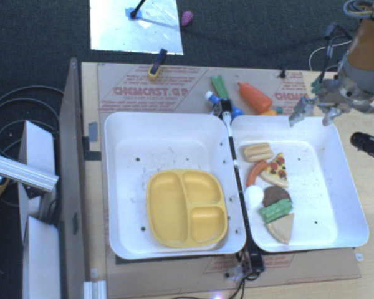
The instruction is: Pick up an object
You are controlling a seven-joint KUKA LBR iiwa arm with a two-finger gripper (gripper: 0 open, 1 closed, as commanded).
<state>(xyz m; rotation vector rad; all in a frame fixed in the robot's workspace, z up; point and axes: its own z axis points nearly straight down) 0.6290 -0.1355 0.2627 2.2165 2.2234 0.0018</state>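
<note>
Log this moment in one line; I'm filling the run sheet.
hand: open, above right bin far rim | holding: nothing | toy food: in right bin | pick: not done

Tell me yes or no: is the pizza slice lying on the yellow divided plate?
No. The pizza slice lies in the right bin among other toy food, while the yellow divided plate sits in the left bin.

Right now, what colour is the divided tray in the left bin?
Yellow: the tray shows best in the camera view.

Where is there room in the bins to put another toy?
The right bin is bare on its right side, beside the pizza slice. Its left edge is crowded with toy food. The left bin has bare floor above the yellow tray.
</note>
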